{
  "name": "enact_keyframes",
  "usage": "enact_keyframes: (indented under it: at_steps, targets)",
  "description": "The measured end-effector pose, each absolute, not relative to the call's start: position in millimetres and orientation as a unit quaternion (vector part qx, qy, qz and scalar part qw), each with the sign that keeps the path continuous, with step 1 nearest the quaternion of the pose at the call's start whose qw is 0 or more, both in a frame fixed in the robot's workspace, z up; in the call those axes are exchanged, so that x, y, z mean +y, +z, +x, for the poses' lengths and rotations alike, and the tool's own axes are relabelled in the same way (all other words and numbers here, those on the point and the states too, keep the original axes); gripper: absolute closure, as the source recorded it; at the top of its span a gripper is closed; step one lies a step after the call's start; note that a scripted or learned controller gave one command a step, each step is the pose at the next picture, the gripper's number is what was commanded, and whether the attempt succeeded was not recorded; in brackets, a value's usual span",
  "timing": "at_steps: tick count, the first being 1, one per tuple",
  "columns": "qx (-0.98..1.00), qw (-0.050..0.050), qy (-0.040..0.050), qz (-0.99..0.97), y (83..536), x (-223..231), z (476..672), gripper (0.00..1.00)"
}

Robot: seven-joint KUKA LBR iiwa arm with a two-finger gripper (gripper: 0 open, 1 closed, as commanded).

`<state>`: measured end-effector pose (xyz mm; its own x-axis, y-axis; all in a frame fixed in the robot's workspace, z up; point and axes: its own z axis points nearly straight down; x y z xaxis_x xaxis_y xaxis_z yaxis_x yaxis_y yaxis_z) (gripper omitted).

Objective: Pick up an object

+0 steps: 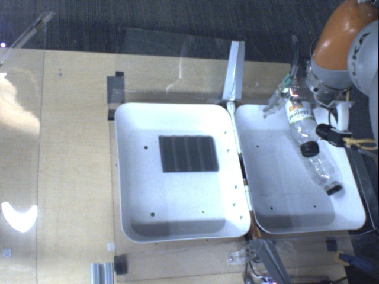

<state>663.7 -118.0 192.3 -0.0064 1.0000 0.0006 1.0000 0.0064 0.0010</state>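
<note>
Bench (71,176) w/ two white bins side by side. Left bin (133,212) carries a dark ribbed rectangular pad (188,154) at its centre. Right bin (278,212) has the candidates: two clear plastic bottles along its right side. Upper bottle (299,118) has a label, lies near the top-right corner; lower bottle (320,165) has a dark cap at its upper end and a dark bit at its lower end, near the right wall. Both long axes run diagonal, upper-left to lower-right, roughly end to end. Arm (340,40) comes in at top right, orange band visible, wrist over the bin's top-right corner. Gripper (285,96) sits at that corner, at the labelled bottle's upper end; contact unclear, claw state: can't tell, too small/cluttered. Key relation: labelled bottle lies just down-right of the claw, so it's the nearer pick; imo fingers should close across its diagonal axis.
</note>
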Motion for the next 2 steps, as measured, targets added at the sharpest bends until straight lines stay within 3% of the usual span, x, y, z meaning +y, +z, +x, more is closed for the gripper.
enact_keyframes:
  at_steps: [1,2]
  targets:
    - [0.747,0.008,0.0088,0.664,118.2,-188.3,676.3,0.0]
    - [0.762,0.001,0.0135,0.647,117.1,-194.5,681.1,0.0]
